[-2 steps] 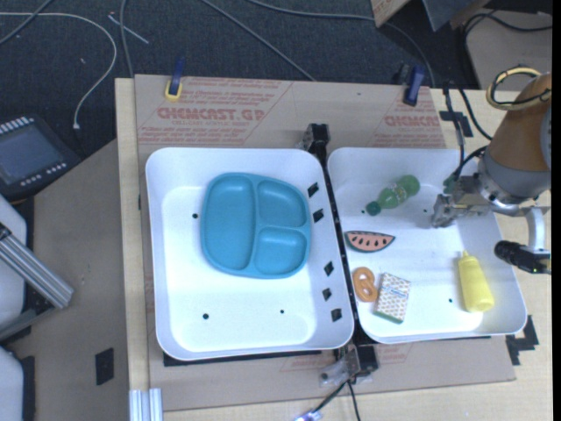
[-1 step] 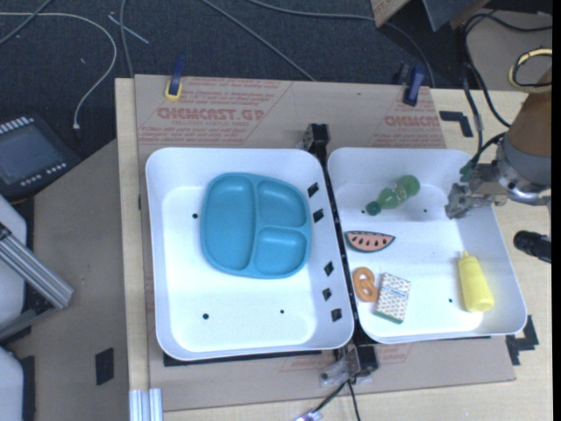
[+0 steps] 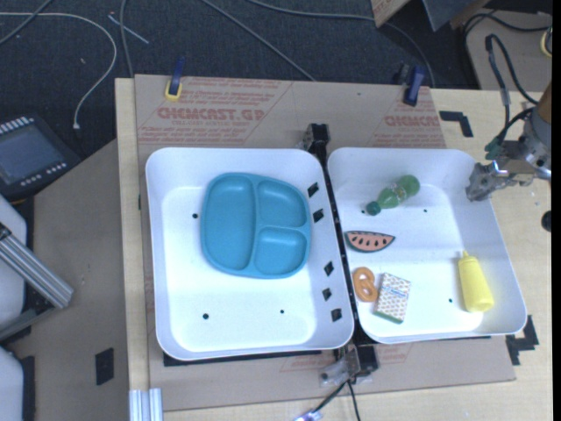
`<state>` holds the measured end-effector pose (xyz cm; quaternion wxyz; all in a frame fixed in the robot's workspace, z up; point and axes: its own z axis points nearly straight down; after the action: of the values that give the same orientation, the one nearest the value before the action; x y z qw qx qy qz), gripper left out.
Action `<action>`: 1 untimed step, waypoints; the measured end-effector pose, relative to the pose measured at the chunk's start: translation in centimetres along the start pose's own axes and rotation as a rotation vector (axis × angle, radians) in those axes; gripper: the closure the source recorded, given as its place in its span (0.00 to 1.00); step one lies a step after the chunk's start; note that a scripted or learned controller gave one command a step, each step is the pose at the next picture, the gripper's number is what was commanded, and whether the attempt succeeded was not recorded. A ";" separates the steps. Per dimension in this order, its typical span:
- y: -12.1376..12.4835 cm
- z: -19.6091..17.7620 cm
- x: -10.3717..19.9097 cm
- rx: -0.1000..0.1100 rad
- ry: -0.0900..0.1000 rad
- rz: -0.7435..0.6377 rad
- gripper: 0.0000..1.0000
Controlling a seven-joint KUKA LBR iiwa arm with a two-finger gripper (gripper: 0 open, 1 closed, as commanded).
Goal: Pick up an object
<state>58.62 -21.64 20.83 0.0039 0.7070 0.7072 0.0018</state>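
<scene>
Hand (image 3: 483,182) at right bin's (image 3: 438,235) far rim, grip state unclear, perhaps empty.

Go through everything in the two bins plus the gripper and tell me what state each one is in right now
Blue divided plate: flat in the left bin, nothing on it.
Green bottle: on its side in the right bin.
Watermelon slice: lying flat.
Pretzel: flat, beside the packet.
Small packet: lying flat.
Yellow bottle: on its side.
Gripper: at the right bin's far right rim, holding nothing.
</scene>
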 end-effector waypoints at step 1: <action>0.1 -2.5 0.0 0.004 0.002 -0.001 1.00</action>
<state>58.72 -21.66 23.36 0.0020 0.7067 0.7075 0.0010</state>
